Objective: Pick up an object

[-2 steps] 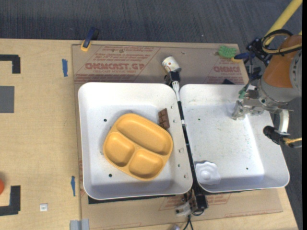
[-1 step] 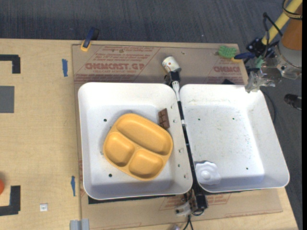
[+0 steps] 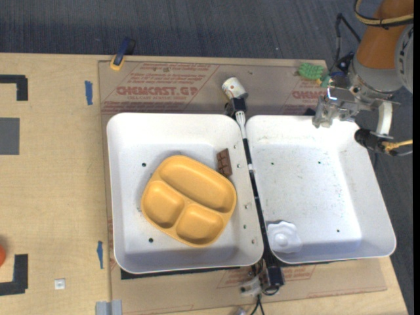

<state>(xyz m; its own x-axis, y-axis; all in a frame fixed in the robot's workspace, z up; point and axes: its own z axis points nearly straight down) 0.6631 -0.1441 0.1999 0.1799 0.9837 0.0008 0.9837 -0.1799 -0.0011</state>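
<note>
My hand (image 3: 326, 113) hangs at the far right corner of the right bin (image 3: 367, 195), just over its back rim, and from this high slanted look I cannot tell how it is set. Nothing shows in its grip. Behind it my wrist rises grey and pale, with the orange band (image 3: 382, 41) near the top right corner of the view and dark cables looping around it.

The things I could pick lie well apart from my hand. In the left bin (image 3: 125, 176) sits a yellow divided tray (image 3: 189, 199), lying flat and turned at an angle, its three hollows facing up; it fills much of the bin's middle. Just beside its upper right edge, near the wall between the bins, lies a small brown block (image 3: 224, 163). In the right bin a small white object (image 3: 283, 235) rests near the front left corner, pale against the white floor and hard to make out in shape.

The two bins stand touching side by side on a brown board (image 3: 170, 84) printed with red lettering, which lies on the desk (image 3: 46, 176). At the back, where the bins meet, a white-headed fitting with a dark stem (image 3: 233, 92) points down along the seam. A green bit (image 3: 311, 71) sits on the board near my hand, and a blue-and-yellow clamp (image 3: 122, 53) grips the board's far left corner.
</note>
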